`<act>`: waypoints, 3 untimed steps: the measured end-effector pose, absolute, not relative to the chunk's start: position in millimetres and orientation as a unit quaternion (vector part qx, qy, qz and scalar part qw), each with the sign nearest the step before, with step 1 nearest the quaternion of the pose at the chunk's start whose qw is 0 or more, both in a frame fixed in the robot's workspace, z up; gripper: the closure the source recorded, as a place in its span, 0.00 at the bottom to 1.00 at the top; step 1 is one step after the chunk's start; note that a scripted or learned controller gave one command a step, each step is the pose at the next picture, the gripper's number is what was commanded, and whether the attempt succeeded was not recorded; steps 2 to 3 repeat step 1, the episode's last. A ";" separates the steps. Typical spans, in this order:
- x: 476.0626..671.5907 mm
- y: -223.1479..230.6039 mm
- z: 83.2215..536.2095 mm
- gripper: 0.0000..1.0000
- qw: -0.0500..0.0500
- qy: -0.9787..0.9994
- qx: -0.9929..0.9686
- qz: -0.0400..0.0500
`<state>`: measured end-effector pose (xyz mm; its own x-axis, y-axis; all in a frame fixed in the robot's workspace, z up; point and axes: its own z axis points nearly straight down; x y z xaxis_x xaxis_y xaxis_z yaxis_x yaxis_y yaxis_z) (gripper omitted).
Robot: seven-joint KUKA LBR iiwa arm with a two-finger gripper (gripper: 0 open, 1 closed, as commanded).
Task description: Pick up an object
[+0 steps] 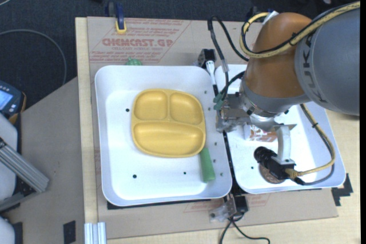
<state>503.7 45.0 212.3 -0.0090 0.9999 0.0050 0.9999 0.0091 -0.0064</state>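
Arm (286, 66) hangs over the right bin (320, 151). Left bin (108, 123) holds a yellow divided plate (168, 123), centre. Green stick (206, 166) sits just beside the plate's lower right edge. Gripper (251, 123) is low in the right bin (grip state: can't tell).

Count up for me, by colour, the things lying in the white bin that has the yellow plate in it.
Yellow: 1, the divided plate
Green: 1, the stick beside the plate's near corner
Total: 2
The few small dark dots on the floor of the bin look like marks, so they are not counted.
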 end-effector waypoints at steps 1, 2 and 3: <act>481.2 29.5 314.0 1.00 -0.003 -0.707 -0.707 -0.004; 481.2 29.5 314.0 1.00 -0.003 -0.707 -0.707 -0.004; 481.2 29.5 314.0 1.00 -0.003 -0.707 -0.707 -0.004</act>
